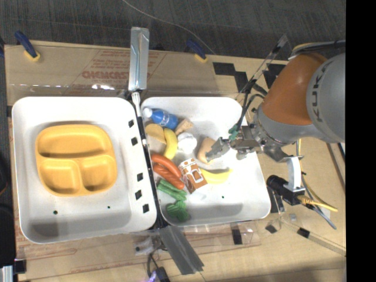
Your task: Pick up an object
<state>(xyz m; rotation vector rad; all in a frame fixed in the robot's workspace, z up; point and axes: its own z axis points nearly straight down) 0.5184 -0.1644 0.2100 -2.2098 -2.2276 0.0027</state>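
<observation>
Nearest, green toys [174,200] crowd the right bin [249,201]; beyond, sausage [167,168] and banana [216,175]. Jaws' [215,150] state I can't tell, low by a tan piece [205,146]. Risk: nudging neighbours, closing on nothing.

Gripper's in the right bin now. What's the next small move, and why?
Probably lower a little and close. The gripper sits over a tan item in the right bin, with a banana just below it in the view. Nothing is visibly held yet.
</observation>
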